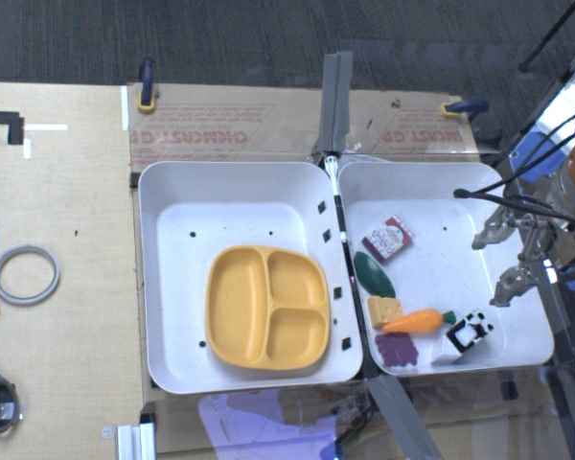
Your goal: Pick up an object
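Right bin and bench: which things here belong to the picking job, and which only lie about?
Job:
gripper
carrot
red packet
green piece
cheese
purple piece
black-white toy

Lying about:
yellow tray
tape roll
clamps

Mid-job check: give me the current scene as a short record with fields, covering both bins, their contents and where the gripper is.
left bin: holds a yellow divided plate
right bin: red packet, green item, cheese wedge, carrot, purple item, black-and-white toy
item cluster: along the right bin's left and near side
gripper: over the right bin's right side, fingers apart, nothing between them
nearest item to gripper: black-and-white toy
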Controlling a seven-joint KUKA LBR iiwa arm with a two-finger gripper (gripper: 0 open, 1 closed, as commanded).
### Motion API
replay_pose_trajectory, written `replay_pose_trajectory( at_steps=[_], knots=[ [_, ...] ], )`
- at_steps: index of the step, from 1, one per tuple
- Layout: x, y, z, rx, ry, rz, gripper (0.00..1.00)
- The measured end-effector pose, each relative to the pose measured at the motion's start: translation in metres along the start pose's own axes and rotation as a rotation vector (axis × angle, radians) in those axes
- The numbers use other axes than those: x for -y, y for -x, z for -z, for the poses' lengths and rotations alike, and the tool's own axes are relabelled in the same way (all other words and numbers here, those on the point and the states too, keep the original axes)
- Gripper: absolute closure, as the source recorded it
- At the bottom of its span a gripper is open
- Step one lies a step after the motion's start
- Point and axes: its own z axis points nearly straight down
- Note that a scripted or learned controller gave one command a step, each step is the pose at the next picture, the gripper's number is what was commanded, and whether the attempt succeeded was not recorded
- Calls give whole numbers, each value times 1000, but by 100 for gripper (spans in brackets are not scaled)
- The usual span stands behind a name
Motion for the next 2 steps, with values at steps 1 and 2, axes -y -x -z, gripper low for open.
replay_pose_trajectory(
  at_steps=[1, 2],
  knots=[
    [-52, 12, -150, -1, 0, -221, 0],
    [-64, 96, -150, 2, -1, -436, 0]
  ],
)
